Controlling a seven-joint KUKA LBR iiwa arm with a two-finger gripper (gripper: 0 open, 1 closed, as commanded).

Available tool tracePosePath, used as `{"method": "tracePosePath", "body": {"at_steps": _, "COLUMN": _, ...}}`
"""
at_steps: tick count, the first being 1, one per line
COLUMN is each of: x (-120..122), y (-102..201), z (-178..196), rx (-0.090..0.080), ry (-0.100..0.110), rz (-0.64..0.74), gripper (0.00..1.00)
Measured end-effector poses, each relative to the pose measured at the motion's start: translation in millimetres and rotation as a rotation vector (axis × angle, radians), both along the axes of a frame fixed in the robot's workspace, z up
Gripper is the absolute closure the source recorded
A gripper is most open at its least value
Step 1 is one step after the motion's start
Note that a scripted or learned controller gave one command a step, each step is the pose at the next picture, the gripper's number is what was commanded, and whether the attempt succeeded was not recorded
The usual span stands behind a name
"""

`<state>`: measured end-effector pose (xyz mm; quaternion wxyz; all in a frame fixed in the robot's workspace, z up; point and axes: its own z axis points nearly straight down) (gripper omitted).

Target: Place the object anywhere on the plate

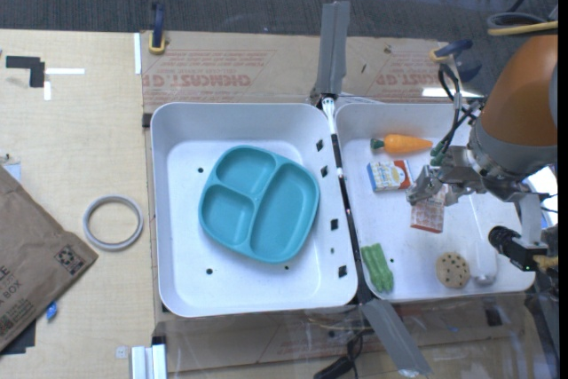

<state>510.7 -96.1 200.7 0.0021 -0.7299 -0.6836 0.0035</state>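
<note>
Camera view: red packet [428, 216] seemingly between jaws.

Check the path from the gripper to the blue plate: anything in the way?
Only the raised rims where the two bins meet, between the gripper with its small red packet and the plate in the left bin. The plate's compartments look bare.

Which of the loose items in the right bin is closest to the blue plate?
The green pea pod, lying at the right bin's left wall near the front. The carrot, small box and cookie all sit farther from the plate.
</note>
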Motion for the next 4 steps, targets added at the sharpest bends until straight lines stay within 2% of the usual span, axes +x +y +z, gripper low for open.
{"method": "tracePosePath", "body": {"at_steps": 1, "x": -10, "y": 83, "z": -12, "rx": 0.0, "ry": 0.001, "rz": -0.055, "gripper": 1.0}}
{"method": "tracePosePath", "body": {"at_steps": 2, "x": -7, "y": 156, "z": -12, "rx": -0.002, "ry": -0.001, "rz": -0.055, "gripper": 1.0}}
{"method": "tracePosePath", "body": {"at_steps": 3, "x": 30, "y": 238, "z": -45, "rx": -0.004, "ry": 0.001, "rz": -0.093, "gripper": 1.0}}
{"method": "tracePosePath", "body": {"at_steps": 4, "x": 30, "y": 238, "z": -45, "rx": -0.004, "ry": 0.001, "rz": -0.093, "gripper": 0.0}}
